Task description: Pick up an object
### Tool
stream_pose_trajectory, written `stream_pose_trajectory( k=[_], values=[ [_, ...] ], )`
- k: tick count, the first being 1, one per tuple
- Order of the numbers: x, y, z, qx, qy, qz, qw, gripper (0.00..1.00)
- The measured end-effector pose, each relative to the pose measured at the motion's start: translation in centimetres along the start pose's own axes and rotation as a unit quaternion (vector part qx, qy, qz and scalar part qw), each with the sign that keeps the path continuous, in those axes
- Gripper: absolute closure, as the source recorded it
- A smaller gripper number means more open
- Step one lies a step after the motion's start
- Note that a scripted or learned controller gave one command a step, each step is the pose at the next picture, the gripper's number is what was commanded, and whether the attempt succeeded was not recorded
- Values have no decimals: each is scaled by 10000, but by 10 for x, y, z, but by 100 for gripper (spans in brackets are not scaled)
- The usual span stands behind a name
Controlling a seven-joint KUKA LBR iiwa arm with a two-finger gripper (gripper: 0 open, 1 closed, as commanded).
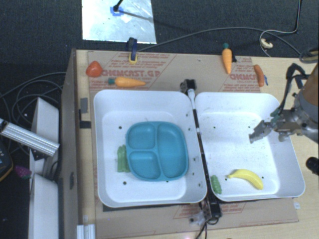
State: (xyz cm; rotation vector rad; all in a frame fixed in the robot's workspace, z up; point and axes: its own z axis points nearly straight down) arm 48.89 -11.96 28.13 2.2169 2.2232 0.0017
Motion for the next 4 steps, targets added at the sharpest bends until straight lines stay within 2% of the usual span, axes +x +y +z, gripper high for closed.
stream_pose_trajectory(
  k=[1,2,3,4],
  values=[
    [-61,-3,50,10,-4,14,10000,0],
    [-53,-2,197,-4,-3,7,10000,0],
    [-36,89,119,-25,-3,-8,10000,0],
    [-26,25,106,2,-1,7,10000,0]
  ],
)
